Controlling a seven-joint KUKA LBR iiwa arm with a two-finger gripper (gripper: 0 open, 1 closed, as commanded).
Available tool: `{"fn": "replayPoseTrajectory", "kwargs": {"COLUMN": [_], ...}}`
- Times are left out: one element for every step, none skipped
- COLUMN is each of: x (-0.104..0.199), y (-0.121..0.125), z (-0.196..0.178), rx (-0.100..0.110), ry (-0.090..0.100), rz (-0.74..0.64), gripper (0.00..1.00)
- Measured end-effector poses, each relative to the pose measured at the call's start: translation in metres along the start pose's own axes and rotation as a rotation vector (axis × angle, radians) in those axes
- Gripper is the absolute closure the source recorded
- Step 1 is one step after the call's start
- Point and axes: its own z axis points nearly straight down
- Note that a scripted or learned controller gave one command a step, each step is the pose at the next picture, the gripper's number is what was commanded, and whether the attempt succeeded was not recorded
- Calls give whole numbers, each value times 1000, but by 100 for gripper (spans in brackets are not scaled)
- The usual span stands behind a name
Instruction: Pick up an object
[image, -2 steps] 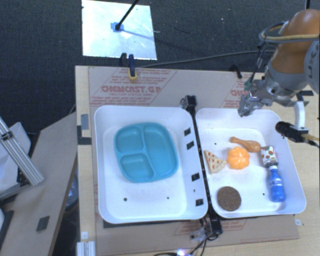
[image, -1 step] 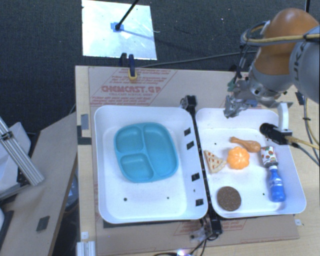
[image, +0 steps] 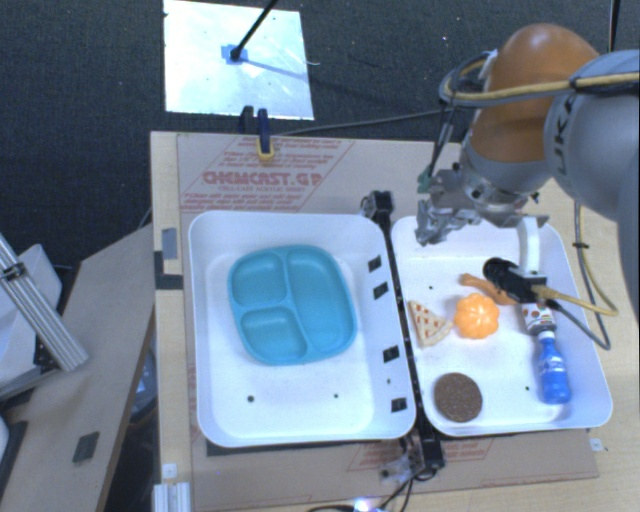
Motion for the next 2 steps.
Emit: {"fn": "replayPoseTrajectory", "kwargs": {"x": [54, 109], "y": [-18, -23], "z": [3, 7], "rx": [1, -1], "ry": [0, 0], "rz": [0, 0], "gripper": [100, 100]}}
